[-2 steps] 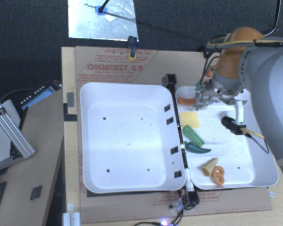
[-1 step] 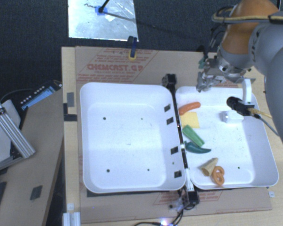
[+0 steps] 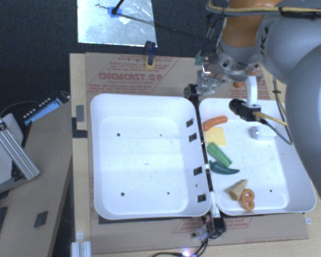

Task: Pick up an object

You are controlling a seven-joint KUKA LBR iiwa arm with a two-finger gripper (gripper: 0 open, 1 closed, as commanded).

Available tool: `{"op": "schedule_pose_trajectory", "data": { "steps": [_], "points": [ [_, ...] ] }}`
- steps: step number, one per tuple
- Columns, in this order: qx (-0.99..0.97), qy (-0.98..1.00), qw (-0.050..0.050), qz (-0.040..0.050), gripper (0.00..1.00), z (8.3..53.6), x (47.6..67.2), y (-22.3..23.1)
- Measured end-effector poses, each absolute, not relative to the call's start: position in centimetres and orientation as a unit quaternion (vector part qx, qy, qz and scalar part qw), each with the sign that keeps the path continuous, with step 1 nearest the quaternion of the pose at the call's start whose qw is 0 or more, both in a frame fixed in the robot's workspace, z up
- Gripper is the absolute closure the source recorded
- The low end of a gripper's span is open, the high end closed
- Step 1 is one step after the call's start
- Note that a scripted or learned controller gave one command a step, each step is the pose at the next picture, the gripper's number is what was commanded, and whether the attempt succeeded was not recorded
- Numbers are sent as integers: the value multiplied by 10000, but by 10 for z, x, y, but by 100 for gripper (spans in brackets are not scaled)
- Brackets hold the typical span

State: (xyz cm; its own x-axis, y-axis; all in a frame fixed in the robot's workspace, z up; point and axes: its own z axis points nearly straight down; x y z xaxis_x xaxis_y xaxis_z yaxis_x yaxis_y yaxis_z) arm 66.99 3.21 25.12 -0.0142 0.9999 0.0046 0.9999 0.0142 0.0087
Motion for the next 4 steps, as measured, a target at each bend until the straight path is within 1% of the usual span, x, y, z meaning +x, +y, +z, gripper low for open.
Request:
{"op": "schedule_pose_trajectory", "data": {
  "steps": [1, 2, 3, 4],
  "points": [
    [7041, 7100, 19, 42, 100, 328, 604, 54],
    [7035, 7107, 18, 22, 100, 334, 605, 52],
    [7046, 7096, 28, 36, 100, 366, 656, 86],
    [7049, 7093, 9, 22, 100, 390, 607, 94]
  ]
}}
